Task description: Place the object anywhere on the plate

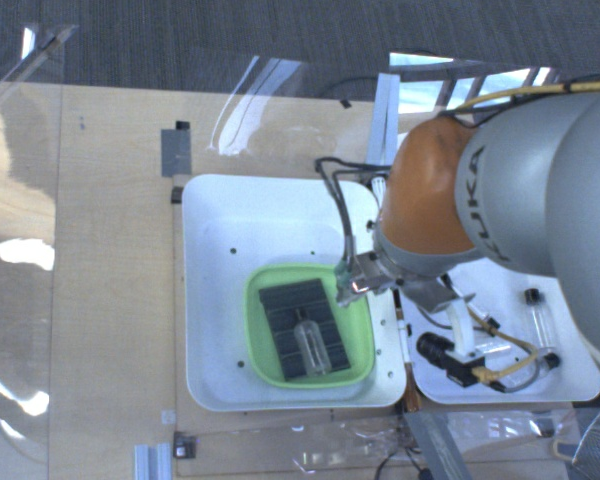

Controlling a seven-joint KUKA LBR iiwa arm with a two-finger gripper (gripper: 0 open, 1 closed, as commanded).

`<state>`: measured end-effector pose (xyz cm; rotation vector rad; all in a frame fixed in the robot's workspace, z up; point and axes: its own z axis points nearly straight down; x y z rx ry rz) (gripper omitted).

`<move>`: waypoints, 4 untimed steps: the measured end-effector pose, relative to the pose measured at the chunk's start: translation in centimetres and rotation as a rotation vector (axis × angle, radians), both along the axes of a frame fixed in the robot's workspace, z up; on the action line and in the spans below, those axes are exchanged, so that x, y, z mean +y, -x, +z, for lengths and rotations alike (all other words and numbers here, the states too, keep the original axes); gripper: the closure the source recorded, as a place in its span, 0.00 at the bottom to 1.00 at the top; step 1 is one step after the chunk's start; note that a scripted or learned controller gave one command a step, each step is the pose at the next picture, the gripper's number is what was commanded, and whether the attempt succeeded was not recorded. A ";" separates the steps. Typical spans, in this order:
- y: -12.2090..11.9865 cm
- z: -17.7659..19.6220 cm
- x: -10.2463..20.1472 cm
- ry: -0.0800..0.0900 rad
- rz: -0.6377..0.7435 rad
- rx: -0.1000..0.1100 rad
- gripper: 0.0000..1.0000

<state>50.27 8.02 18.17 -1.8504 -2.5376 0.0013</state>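
Note:
A green plate [261,357] lies in the near right part of the left white bin [220,248]. A dark ridged rectangular block [288,313] rests on the plate. A small clear tube [313,346] lies on top of that block, towards its near end. My gripper [353,286] hangs just above the plate's right rim, beside the block's right edge. The grey wrist and its orange band cover most of the gripper from above. Nothing is visible between it and the plate.
The right white bin [580,378] holds a small clear tube-like part [537,320] near its far right. The big grey arm spans the right bin and the wall between the bins. The left bin's far and left floor is bare white.

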 end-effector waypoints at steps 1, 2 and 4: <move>0.0 0.0 0.0 0.000 -0.001 0.000 0.00; -2.8 0.1 -4.8 0.000 0.009 -0.004 0.00; 1.5 0.0 -0.7 0.000 0.146 -0.001 1.00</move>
